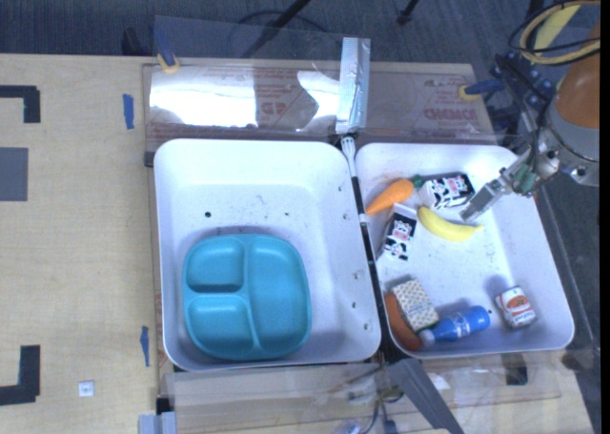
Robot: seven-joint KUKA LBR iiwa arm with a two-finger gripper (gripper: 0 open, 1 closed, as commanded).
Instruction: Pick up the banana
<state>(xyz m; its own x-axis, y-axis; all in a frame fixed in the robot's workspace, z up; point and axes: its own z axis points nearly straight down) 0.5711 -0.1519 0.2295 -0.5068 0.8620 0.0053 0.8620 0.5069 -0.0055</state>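
Observation:
The yellow banana point(446, 225) lies in the right bin point(548, 265), in its upper middle, curved with its ends pointing up. My gripper point(481, 203) reaches in from the right at a slant. Its tip is right over the banana's right end, close to it or touching it. A black-and-white carton point(446, 190) sits just behind the banana.
Around the banana lie an orange carrot point(391, 196) and a second small carton point(401, 234). Nearer the front are a cracker piece point(416, 300), a blue bottle point(460, 324) and a small can point(516, 307). The left bin point(248, 175) holds a blue divided plate point(246, 296).

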